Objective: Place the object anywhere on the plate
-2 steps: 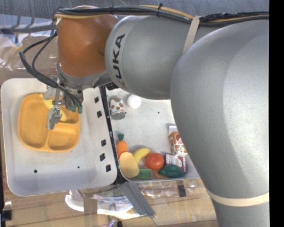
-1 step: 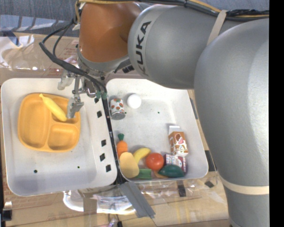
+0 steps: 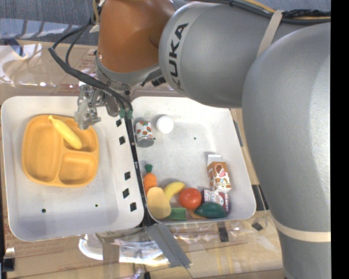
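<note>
A yellow divided plate [image 3: 43,161] lies in the left bin. A yellow banana [image 3: 67,132] rests across the plate's upper right part, lying at a slant. My gripper [image 3: 88,114] hangs just right of the banana's upper end, over the plate's top right corner. Its metal fingers [image 3: 84,116] point down, and nothing shows between them. The orange band and grey arm fill the space above and to the right.
The left bin [image 3: 58,220] holds the plate. The right bin [image 3: 192,150] holds a small can [image 3: 143,132], a white ball [image 3: 164,124], a carton [image 3: 219,175] and a heap of toy food [image 3: 180,201] at its near edge. The arm covers the right side.
</note>
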